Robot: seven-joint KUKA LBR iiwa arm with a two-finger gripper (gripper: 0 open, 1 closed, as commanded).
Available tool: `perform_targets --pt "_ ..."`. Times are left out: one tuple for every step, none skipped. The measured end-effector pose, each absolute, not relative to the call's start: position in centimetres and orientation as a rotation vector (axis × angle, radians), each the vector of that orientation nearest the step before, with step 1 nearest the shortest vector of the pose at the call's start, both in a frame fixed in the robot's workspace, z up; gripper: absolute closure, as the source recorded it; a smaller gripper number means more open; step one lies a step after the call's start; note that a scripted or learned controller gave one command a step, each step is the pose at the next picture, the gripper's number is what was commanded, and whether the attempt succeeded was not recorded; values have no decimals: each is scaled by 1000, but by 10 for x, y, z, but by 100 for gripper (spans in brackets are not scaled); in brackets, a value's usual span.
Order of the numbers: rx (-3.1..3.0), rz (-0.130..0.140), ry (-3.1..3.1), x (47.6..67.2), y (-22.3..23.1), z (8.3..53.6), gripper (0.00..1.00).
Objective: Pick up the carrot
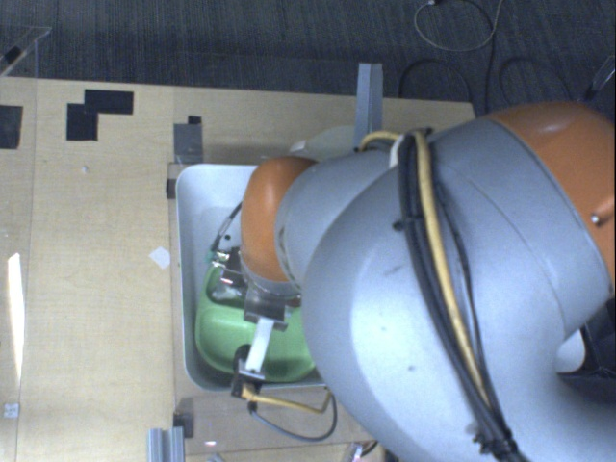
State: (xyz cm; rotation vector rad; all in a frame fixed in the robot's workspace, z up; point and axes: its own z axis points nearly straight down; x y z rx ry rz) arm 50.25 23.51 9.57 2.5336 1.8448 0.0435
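1. Fingers (pixel 227 279): open or closed, can't tell; tucked under the wrist, low over white bin (pixel 185 258), just above green thing (pixel 217 335).
2. Whether anything is gripped: can't tell either.
3. Carrot: spot can't be told; much of bin covered by arm (pixel 452 287).
4. Arm: grey, v. large in view, reaching in from desk's right side; orange band (pixel 265 215) above wrist, wrist pointing down into bin.
5. Bin: shallow, approx mid-desk; left wall + near-left corner visible, rest under arm.
6. Green thing: pale green, rounded, smooth, big; lying in bin's near-left corner, close against left + near walls; right part hidden by arm. Exact kind of obj. can't be told.
7. Desk (pixel 87 306): pale wood; small white scrap (pixel 159 255) on it just left of bin, apart from the wall.
8. Black patches (pixel 99 112): flat on desk twd far-left corner, well apart from bin.
9. Grey post (pixel 370 92): upright nr desk's far edge, behind arm; shorter post (pixel 188 141) just beyond bin's far-left corner.
10. Loose cable (pixel 462 22): looped on dark floor beyond desk's far edge.
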Motion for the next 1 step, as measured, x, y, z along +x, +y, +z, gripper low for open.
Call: perform_targets --pt "2770 1 1484 487 223 106 0"
